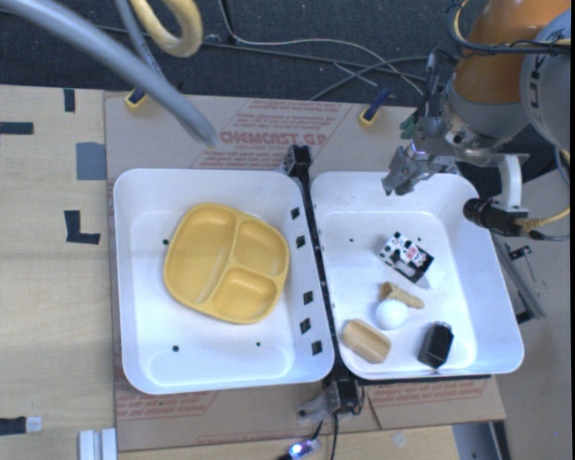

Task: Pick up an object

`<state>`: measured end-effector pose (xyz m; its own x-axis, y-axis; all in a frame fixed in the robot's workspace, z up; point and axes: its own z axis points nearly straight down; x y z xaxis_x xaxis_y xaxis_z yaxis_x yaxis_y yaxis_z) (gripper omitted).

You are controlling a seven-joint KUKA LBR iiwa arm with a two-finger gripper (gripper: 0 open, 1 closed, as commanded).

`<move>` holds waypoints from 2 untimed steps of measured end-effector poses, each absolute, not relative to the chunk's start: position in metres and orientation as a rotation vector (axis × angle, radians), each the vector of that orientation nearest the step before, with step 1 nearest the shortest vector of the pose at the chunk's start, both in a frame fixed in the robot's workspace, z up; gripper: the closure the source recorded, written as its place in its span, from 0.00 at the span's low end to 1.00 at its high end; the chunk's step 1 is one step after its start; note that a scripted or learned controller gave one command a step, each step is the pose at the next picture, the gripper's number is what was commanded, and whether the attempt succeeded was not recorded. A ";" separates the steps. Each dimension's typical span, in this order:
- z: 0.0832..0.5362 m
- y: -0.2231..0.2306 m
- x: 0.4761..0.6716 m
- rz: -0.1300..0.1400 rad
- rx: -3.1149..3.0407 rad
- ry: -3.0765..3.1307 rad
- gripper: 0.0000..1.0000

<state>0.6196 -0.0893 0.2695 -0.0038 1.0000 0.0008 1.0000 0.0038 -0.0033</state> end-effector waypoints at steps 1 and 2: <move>0.252 -0.035 0.602 0.004 -2.214 -2.225 1.00; 0.236 0.018 0.585 0.004 -2.213 -2.225 1.00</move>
